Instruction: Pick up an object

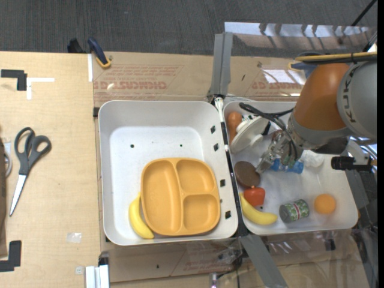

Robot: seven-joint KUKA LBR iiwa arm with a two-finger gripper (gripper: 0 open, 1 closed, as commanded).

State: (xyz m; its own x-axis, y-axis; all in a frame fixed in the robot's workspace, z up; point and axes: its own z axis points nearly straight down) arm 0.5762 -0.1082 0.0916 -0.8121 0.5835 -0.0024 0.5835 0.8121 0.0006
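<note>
My gripper [275,156] hangs low in the right bin [345,221], near its middle, under the grey and orange wrist. A blue and white packet [294,166] lies right beside the fingertips, on their right. To the left of the gripper lies a brown round object [246,173]. A white cup-like object [248,132] and an orange-brown item [232,122] sit at the bin's far left. Along the near side lie a red pepper [255,195], a banana [259,215], a green can [294,210] and an orange [325,204].
The left bin [120,161] holds a yellow divided plate [180,195] with a second banana [138,221] tucked under its left edge. Scissors [25,155] lie on the wooden bench at far left. The arm covers the right bin's far right part.
</note>
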